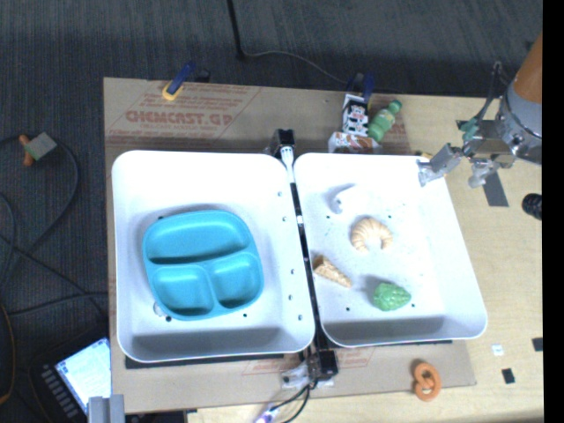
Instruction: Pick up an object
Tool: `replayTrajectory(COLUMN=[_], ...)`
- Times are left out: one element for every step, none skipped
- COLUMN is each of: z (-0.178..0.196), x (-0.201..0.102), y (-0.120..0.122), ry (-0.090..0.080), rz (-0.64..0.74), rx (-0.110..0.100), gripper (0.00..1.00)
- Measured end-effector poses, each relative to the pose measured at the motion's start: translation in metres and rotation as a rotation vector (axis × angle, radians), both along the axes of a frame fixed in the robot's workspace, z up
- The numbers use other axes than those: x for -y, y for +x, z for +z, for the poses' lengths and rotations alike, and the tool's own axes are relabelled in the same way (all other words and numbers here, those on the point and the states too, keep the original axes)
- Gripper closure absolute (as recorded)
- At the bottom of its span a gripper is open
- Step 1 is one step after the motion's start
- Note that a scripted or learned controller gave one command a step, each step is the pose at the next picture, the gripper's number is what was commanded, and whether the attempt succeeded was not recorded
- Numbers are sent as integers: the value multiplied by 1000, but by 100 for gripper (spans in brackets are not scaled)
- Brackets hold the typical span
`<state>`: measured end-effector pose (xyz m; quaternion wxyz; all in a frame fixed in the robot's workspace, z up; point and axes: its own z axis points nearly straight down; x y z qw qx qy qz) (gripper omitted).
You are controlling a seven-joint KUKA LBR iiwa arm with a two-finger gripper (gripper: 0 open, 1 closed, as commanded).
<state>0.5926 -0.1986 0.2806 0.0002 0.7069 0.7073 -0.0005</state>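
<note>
Robotics lab setup: plywood bench (pixel 493 324) on dark carpet (pixel 53 42), two white bins (pixel 128 236) clamped side by side, loose cables (pixel 238 25) trailing across floor, toy food props.

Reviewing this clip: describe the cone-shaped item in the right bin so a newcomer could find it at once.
Start at the right white bin. Near its left wall lies a small tan ice-cream cone, tipped on its side. Unlike the rounded croissant above it and the green lump to its right, it tapers to a point.
</note>
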Motion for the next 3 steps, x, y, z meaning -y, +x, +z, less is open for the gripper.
replayTrajectory(z=[-154, -104, -179], x=[21, -1, 16], y=[22, -58, -78], ry=[7, 0, 12], rz=[3, -1, 5], rx=[-3, 0, 0], gripper=[0, 0, 0])
